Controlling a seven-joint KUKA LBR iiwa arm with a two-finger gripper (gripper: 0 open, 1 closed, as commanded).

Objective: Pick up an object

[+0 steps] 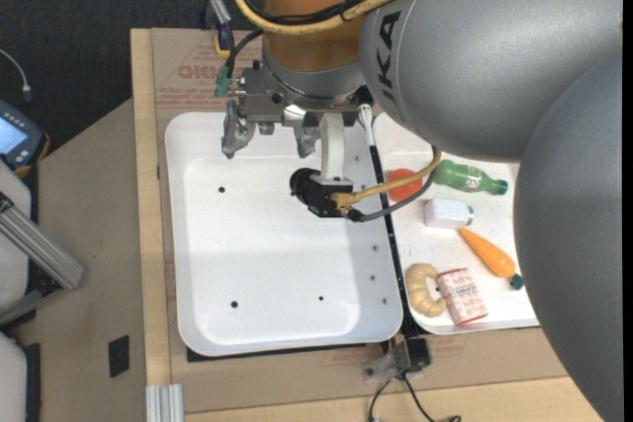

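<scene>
A: Which objects lie in the right bin (450,323)?

B: A green bottle (471,178) lies on its side at twelve o'clock. Beside it, toward nine o'clock, is a red object (404,183), partly hidden. A small white block (447,211) is near the middle.

A: And lower?

B: An orange carrot (490,254) lies slanted at three o'clock. At six o'clock, a beige pastry (422,289) touches a red-and-white packet (462,296).
</scene>
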